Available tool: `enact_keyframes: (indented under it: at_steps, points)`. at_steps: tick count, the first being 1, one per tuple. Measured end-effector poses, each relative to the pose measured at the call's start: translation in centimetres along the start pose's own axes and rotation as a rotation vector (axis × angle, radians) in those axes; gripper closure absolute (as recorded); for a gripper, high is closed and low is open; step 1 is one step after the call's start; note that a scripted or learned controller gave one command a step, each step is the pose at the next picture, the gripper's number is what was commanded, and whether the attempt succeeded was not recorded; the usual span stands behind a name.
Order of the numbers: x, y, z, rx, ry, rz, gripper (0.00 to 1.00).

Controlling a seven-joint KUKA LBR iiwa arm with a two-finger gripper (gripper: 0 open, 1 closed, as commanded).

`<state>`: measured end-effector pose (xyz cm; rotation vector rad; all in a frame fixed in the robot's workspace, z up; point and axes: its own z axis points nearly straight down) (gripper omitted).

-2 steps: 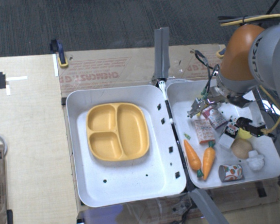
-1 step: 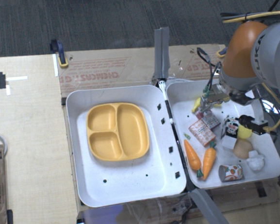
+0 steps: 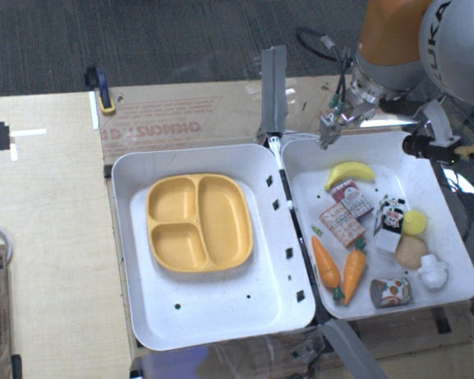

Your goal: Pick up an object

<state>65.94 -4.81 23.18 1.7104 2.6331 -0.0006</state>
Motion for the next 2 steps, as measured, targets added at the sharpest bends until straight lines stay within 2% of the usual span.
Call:
enact_keyframes:
  at_steps: [1,2]
  points:
    - [-2.0,-5.7,-4.3,0.001,0.000,-0.216,1.00]
    - [-1.0,-9.0,-1.4,0.001,0.002,-0.433,1.00]
